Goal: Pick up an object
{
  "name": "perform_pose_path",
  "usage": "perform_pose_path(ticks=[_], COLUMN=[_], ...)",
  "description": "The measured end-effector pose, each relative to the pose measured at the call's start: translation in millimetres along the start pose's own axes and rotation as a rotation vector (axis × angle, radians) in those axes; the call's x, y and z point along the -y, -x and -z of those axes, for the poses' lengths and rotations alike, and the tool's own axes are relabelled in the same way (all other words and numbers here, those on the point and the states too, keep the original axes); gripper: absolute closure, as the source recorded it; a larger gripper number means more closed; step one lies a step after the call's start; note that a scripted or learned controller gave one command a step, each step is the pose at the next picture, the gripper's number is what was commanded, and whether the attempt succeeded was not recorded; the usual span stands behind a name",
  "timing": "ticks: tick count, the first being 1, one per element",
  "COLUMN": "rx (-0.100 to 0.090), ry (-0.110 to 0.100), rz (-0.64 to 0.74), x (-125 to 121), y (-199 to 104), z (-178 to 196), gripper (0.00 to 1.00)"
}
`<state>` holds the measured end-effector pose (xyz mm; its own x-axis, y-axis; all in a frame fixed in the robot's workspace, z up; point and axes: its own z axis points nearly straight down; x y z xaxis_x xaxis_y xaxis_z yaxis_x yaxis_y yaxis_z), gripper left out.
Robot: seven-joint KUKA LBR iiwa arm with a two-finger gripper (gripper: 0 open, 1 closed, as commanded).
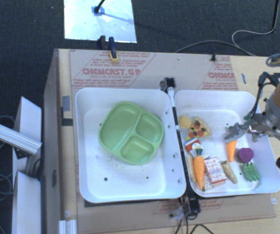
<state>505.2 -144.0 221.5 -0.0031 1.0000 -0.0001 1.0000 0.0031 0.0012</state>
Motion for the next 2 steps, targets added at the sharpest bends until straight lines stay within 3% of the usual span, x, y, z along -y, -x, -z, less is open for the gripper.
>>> perform_pose_path(ticks=[1, 2], rx=[-0.001, 0.001], ry=[-0.003, 0.002], rz=[-0.002, -0.001], x=[-36.2, -37.9], y=[12.5, 13.0], z=[-120.2, -108.5], gripper=[0.00, 1.00])
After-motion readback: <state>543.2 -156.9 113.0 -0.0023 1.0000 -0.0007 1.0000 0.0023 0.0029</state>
